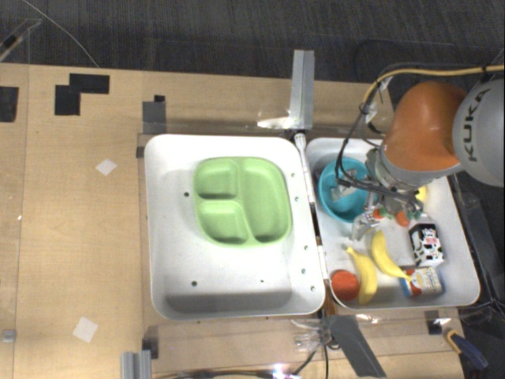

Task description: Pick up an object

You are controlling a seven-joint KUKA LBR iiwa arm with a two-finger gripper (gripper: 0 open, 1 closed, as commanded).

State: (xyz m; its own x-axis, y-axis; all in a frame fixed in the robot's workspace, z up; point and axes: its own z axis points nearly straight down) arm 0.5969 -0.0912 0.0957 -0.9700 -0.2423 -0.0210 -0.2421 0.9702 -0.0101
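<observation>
The right bin holds a blue bowl at its far left, two yellow bananas, a red round fruit at the near left, and a black-and-white spotted carton. A small bottle lies near the front right. My gripper hangs over the middle of this bin, just right of the bowl's near rim and just above the bananas' upper ends. The orange band and wrist hide the bin's far right part.
The left bin carries a green divided plate in its middle. A metal post stands behind the wall between the two bins. Wooden bench surface lies to the left.
</observation>
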